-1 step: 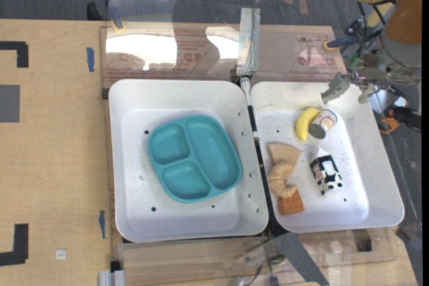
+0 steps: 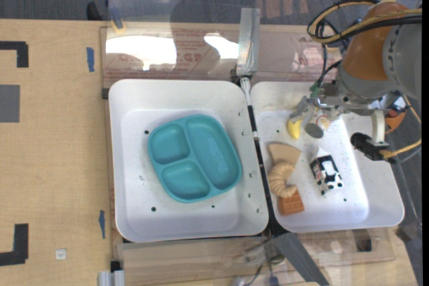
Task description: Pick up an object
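We see a big wooden desk [image 2: 47,164] with two flat white bins on it, side by side. The left bin [image 2: 127,211] has a blue-green plate [image 2: 194,157] in it. The plate has three sections, and it sits near the middle of the bin, a bit tilted.

The right bin [image 2: 375,204] has the small things in it. The grey arm [image 2: 402,57] comes in from the right, and its orange band [image 2: 372,43] is up above the far side of this bin. Yellow and black cables loop over the arm.

The gripper [image 2: 314,118] hangs low over the back left part of the right bin. We cannot tell if its fingers are wide or narrow, because the metal parts blur together there.

A small yellow thing [image 2: 294,127] lies just beside the gripper, on its left. We cannot tell if they touch.

Nearer to us, by the wall between the bins, there is a tan wedge [image 2: 285,153]. Just under it is a curled tan thing with ridges [image 2: 281,179]. A little orange block [image 2: 291,205] sits right below that. To the right of these, a small black and white toy [image 2: 326,174] lies on the bin floor, apart from the others
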Controlling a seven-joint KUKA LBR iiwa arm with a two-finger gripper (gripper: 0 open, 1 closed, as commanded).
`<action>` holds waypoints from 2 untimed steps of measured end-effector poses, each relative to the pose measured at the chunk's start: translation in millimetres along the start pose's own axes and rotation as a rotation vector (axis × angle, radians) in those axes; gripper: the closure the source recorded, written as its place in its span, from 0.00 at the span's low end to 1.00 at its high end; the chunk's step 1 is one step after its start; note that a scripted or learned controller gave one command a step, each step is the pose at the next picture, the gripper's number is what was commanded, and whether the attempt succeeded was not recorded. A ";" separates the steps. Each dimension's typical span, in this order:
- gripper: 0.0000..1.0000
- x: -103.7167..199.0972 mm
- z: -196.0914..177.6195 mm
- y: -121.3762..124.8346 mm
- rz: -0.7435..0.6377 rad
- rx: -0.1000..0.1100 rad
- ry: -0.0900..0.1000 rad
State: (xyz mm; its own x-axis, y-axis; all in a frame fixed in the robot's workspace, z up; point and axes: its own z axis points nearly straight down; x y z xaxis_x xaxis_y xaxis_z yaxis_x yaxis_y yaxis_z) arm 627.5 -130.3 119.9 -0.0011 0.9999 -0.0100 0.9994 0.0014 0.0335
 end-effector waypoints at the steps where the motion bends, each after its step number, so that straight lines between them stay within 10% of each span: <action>1: 0.00 -32.4 10.3 28.4 0.004 -0.014 -0.010; 2: 0.00 7.9 32.5 -6.3 -0.002 0.030 0.010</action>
State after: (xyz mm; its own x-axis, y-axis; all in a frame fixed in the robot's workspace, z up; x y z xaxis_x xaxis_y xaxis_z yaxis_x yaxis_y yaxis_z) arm 622.3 -122.7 87.1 -0.0037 1.0000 0.0003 1.0000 0.0037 0.0031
